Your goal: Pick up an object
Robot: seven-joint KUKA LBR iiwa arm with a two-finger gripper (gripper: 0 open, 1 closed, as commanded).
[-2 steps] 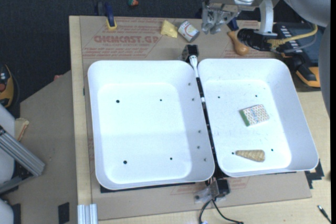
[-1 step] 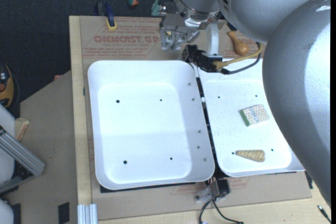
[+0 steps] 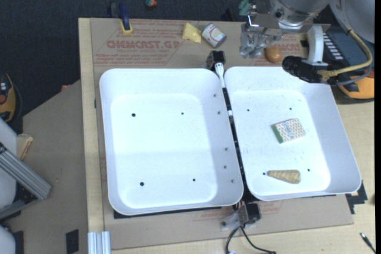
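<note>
Two objects lie in the right bin: a small patterned block with a green edge near its middle, and a tan cone-shaped piece closer to the front wall. My gripper hangs above the bench just behind the right bin's back left corner, well clear of both objects. Nothing shows between its fingers.
The left bin sits beside the right one. On the board behind the bins lie a yellow wedge, a small white box, a brown round thing and a blue-yellow clamp.
</note>
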